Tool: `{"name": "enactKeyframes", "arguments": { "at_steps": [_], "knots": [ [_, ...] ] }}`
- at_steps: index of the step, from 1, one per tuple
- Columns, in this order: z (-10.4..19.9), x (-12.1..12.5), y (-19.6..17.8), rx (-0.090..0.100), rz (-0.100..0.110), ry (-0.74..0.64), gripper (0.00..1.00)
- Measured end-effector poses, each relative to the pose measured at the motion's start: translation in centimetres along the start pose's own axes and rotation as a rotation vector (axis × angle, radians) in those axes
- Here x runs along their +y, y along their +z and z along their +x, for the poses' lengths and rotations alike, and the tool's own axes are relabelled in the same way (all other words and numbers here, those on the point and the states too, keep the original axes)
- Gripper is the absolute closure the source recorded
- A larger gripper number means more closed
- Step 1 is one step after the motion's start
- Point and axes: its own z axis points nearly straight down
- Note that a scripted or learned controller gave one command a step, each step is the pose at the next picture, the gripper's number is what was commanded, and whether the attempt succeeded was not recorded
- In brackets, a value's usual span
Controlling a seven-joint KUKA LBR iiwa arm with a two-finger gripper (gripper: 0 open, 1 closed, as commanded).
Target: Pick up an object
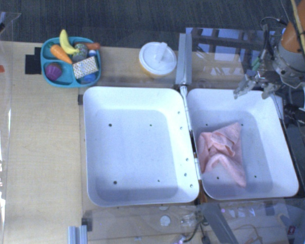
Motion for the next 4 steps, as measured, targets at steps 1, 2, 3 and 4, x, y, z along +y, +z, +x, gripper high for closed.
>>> {"name": "enactKeyframes", "arguments": {
  "at_steps": [1,2,3,4],
  "knots": [
    [-1.4,-5.5,10.3,0.0,0.001,-0.029,0.0],
    [-2.2,-1.2,16.8,-0.001,-0.004,-0.117,0.0],
    [0.1,-7.6,16.7,-0.002,-0.009,-0.188,0.0],
    [4.3,-12.8,16.6,-0.004,-0.015,-0.216,0.0]
  ]
}}
